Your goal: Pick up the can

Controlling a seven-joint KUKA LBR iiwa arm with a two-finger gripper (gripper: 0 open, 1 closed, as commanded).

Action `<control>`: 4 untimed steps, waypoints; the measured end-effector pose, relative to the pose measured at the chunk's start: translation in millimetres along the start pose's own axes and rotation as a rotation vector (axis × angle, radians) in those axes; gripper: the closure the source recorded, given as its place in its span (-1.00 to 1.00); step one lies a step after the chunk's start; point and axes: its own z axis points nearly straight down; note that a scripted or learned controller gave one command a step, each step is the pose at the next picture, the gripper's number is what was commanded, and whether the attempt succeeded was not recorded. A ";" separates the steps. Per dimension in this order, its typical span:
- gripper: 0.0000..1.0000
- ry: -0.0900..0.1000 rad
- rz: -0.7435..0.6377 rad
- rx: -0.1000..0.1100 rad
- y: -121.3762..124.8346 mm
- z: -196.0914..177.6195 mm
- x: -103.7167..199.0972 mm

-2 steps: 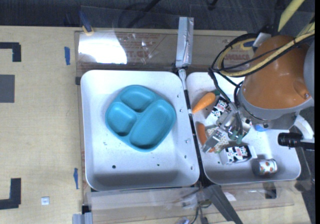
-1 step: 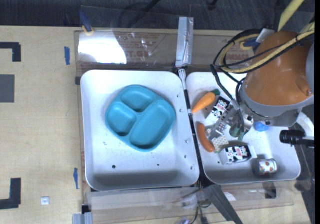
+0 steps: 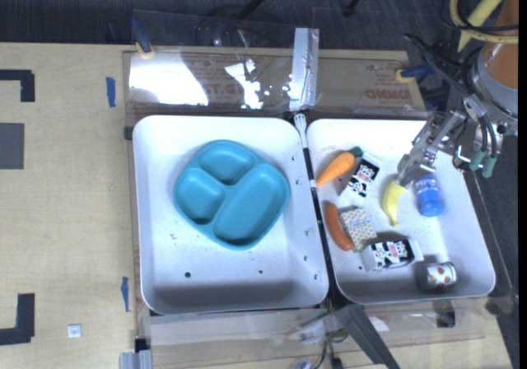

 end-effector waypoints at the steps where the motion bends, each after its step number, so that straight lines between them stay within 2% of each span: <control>1: 1.00 0.000 -0.520 -0.001 -7.6 92.7 -87.7; 2: 1.00 -0.003 -0.626 -0.002 21.8 181.0 -175.5; 3: 1.00 -0.006 -0.395 -0.003 72.9 160.3 -173.4; 4: 1.00 -0.003 0.238 -0.001 84.9 3.1 -142.9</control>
